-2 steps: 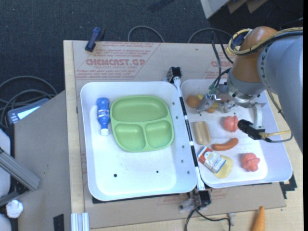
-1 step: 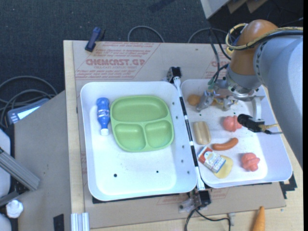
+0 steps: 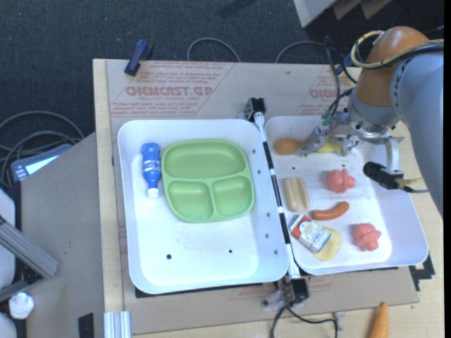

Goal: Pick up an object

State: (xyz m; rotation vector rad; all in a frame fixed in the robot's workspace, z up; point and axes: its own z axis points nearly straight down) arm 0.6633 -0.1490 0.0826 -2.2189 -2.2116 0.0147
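- Brown protective board covers the bench (image 3: 211, 83), which carries two shallow white bins side by side over dark carpet.
- Nearest, by the right bin's (image 3: 412, 248) front edge, lie a red-and-white packet on a pale yellow slice (image 3: 315, 236) and a lumpy red toy fruit (image 3: 366, 236).
- Further in: a reddish-orange toy sausage (image 3: 330, 211), a tan toy bun (image 3: 294, 193) against the bin's left wall, and a second red fruit piece (image 3: 340, 181).
- Left bin (image 3: 134, 259): a green plastic three-compartment plate (image 3: 207, 179) fills its far half, with a small blue bottle (image 3: 150, 167) alongside, long axis running near to far.
- Farthest, at the right bin's far edge, the gripper (image 3: 331, 141) hangs over a yellow piece (image 3: 326, 146); an orange rounded toy (image 3: 286, 146) sits just left of it.
- I cannot tell from here how the jaws stand.
- Judged target: that yellow piece, directly beneath the tool, so the coming move looks chiefly vertical; its long axis is too hidden to read.
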